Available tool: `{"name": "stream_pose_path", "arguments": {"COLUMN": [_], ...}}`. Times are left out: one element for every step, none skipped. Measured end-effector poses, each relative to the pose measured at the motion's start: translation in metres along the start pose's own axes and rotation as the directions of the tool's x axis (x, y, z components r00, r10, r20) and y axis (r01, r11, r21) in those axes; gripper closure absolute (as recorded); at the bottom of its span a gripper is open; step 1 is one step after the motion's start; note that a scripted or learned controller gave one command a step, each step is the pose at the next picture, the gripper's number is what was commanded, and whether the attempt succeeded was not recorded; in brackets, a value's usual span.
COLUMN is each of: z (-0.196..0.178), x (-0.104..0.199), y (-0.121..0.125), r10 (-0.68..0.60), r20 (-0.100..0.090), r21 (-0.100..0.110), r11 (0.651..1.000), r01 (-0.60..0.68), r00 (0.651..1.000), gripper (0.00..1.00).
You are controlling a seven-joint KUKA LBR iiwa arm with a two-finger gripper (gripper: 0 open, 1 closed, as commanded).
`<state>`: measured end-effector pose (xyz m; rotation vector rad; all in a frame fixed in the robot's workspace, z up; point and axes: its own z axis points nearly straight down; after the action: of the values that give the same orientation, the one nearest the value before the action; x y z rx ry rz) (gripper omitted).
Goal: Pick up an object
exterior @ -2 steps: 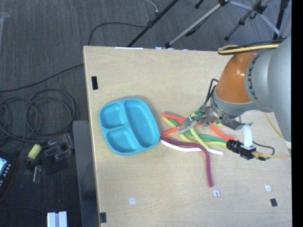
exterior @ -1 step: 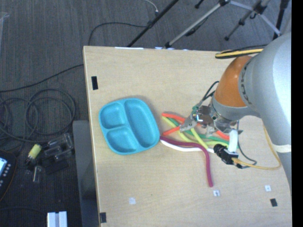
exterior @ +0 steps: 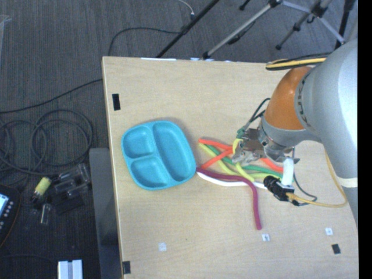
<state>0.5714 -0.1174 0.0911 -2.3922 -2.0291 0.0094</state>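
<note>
Strands [exterior: 232, 166] — a tangled bunch of long flexible pieces in orange, green, yellow, white and magenta — are lying on the tan desk [exterior: 174, 86], right of centre, just right of a blue plate. The bundle's long axis is running roughly left-right, fanning out toward the plate; the white piece is curving along the lower edge and nearly touching the plate's rim. One magenta strand [exterior: 253, 205] is breaking away from the rest, bending downward so its free end is pointing toward the desk's near edge.

The blue plate [exterior: 158, 154] is a 3-compartment divided dish, sitting flat w/ nothing visible in its sections.

The tool [exterior: 244, 150] is hanging right over the middle of the bunch, under the arm's orange band [exterior: 288, 106] — whether it's gripping any strand can't be told from this angle, since the wrist is hiding the tips.

No readable writing or brand marks anywhere; small black and white tags on the desk are too small to make out.
</note>
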Motion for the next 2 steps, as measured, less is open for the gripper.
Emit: {"name": "stream_pose_path", "arguments": {"z": [0.0000, -0.0080], "x": [-0.0001, 0.0008], "y": [0.0000, -0.0006], "r10": [0.000, -0.001], "r20": [0.000, -0.001], "r21": [0.000, 0.003], "r11": [1.000, 1.000], "r01": [0.000, 0.001], "r00": [1.000, 1.000], "gripper": [0.00, 1.00]}}
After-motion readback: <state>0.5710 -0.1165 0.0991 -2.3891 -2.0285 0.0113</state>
